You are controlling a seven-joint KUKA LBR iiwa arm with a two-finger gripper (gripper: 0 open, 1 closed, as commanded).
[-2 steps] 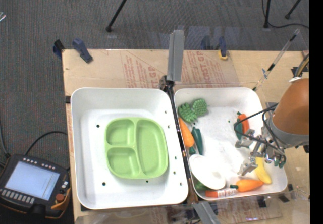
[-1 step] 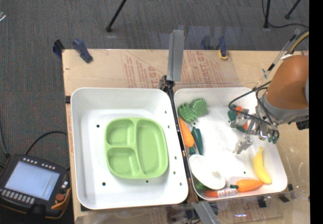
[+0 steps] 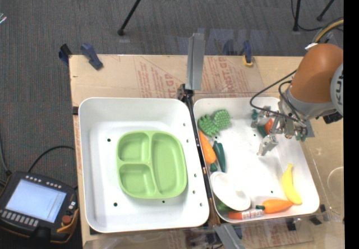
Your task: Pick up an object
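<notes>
The claw (image 3: 269, 142) hangs spread over the right bin's (image 3: 312, 183) bare floor. The nearby toy banana (image 3: 289, 184) looks light, stiff, slick; best pinched across its middle.

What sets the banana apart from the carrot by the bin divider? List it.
Colour: the banana is yellow, the carrot orange. Place: the banana lies near the right bin's right wall, the carrot against its left wall. Shape: the banana curves, the carrot tapers. Both lie flat in the same bin.
</notes>
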